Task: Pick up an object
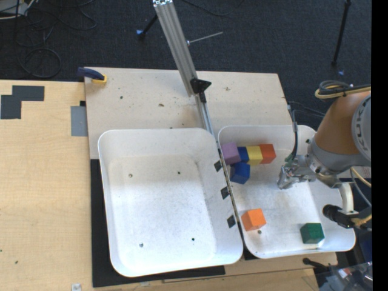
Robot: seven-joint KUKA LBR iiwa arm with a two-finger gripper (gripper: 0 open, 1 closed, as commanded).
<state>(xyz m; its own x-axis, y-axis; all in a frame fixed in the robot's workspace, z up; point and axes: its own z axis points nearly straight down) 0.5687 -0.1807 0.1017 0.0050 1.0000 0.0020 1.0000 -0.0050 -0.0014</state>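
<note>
The metal hand (289, 177) hovers right of centre over the right white bin (339, 244); its spread I cannot tell. The small orange cube (254, 219), lower centre, sits clear; descend squarely there.

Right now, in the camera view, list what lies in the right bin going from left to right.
purple block → yellow block → red-orange block → gripper → green block. The two blue blocks and the orange block near the front overlap these in left-right position, so I leave them out.
</note>
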